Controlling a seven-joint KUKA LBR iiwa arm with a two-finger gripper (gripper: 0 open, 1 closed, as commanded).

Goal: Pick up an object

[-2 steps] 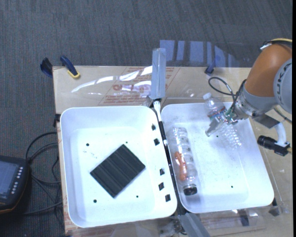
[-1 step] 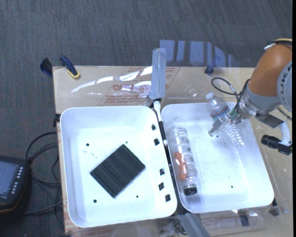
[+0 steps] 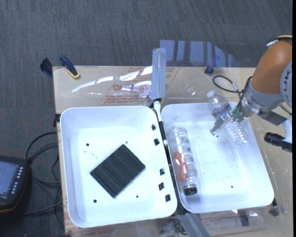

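Note:
A clear plastic water bottle (image 3: 237, 132) lies at a slant in the back of the right bin (image 3: 256, 191), its cap toward the bin's rear wall. My gripper (image 3: 222, 122) reaches in from the right and sits directly over the bottle's middle, covering part of its label. A second clear bottle (image 3: 183, 157) with orange contents and a dark cap lies lengthwise along the right bin's left wall. A dark ribbed rectangular pad (image 3: 118, 170) lies flat in the middle of the left bin (image 3: 71, 132).
A grey upright post (image 3: 159, 75) stands behind the seam between the bins. Black clips (image 3: 161, 172) line the divider. A cable (image 3: 226, 83) loops behind the wrist. A pendant (image 3: 5, 181) rests on the floor at left.

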